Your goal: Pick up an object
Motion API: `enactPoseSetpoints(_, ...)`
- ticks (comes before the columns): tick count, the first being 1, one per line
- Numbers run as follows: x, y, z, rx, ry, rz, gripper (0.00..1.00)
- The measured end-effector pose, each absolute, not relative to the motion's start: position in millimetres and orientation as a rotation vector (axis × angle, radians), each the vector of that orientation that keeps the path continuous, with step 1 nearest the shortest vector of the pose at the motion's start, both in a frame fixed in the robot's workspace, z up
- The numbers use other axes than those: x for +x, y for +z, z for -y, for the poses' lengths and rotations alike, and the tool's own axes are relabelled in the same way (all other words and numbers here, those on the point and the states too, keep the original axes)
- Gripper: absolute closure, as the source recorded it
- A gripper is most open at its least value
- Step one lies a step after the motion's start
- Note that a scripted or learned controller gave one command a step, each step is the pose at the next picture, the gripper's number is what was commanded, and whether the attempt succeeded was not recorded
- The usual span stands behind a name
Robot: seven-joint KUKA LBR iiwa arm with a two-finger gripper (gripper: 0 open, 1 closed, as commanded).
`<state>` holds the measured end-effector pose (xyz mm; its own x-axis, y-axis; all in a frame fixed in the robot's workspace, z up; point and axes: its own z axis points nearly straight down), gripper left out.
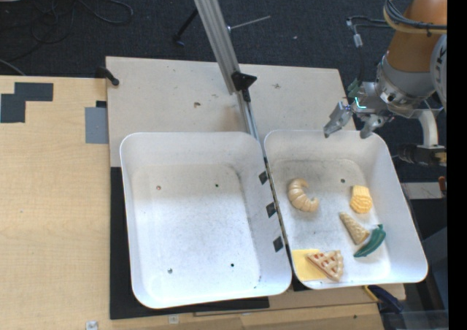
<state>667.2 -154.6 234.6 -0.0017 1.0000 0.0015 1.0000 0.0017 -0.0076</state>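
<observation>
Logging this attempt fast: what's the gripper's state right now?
Gripper: open, holding nothing, above the right bin's far rim.

Grey arm (pixel 412 73), orange band, black cables

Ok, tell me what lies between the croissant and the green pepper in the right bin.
In the camera view, an ice cream cone lies between the croissant and the green pepper, nearer the pepper.
</observation>
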Motion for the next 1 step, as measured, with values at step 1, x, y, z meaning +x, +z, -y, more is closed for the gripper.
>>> enactPoseSetpoints(1,668.1,237.6,154.2,-2.214,0.004,2.225,0.0)
